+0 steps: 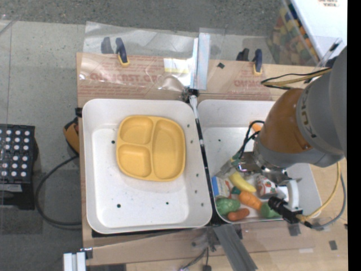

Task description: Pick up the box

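Camera view: two white bins are seen side by side on the tabletop [237, 83], looked down on at a slant. The left bin [101, 208] bears a yellow divided plate [151, 147]. The right bin [225, 120] is entered from the right by the arm [299, 126], whose orange band lies above the wrist.

The end effector [254, 168] is lowered over a heap of toy food in the near part of the right bin; whether it is apart or together cannot be told, since the wrist hides it. In the heap a banana [243, 182], a carrot [248, 199], a green vegetable [227, 205] and a red piece [239, 214] are made out.

The box [217, 186] is judged to be the thin item with a blue edge lying against the left wall of the right bin, just left of the heap; its faces are too small and too covered to be sure. On that reading it lies to the left of the end effector and slightly nearer, with its long axis running near to far along the bin wall, so a short shift leftward would be called for.

Writing: red print, reversed and unreadable, is seen on the clear sheet [135, 75] clamped at the far edge. Dark lettering on the white carton [321, 10] at far right is too small to be read.
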`<state>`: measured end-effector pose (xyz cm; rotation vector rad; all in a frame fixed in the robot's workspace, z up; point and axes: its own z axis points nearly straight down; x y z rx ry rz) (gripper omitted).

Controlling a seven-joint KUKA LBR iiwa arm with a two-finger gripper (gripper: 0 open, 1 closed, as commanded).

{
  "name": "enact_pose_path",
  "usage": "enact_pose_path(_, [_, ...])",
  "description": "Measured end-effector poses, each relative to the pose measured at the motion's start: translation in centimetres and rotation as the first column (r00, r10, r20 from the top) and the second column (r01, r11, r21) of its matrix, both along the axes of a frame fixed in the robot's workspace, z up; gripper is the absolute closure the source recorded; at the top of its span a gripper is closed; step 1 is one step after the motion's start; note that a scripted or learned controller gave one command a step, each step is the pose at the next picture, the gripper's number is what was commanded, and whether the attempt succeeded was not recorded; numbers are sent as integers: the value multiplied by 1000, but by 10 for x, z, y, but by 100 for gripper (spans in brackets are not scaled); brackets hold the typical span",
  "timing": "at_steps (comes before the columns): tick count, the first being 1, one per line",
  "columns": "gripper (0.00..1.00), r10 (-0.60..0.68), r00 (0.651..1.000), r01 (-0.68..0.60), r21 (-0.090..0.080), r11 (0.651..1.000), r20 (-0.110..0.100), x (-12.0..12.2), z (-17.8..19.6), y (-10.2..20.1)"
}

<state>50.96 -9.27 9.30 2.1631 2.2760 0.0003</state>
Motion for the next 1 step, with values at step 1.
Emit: enact_pose_path(1, [0, 0, 1000, 0, 0, 1000, 0, 0, 0, 0])
